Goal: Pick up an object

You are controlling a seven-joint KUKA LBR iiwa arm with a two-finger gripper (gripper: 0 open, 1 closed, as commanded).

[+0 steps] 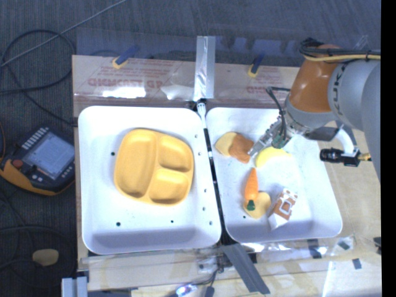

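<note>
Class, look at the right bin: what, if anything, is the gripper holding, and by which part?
It cannot be told. The gripper sits low between the orange-brown toy and the yellow piece, with nothing visibly between its fingers.

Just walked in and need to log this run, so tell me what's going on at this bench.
A grey arm with an orange band reaches in from the right, its end effector low in the right white bin, between a tan bread-like piece and a pale yellow rounded item. Nothing looks lifted yet. An orange toy carrot and a small brown-and-white carton lie nearer the front. The left white bin holds a yellow sectioned tray.
</note>
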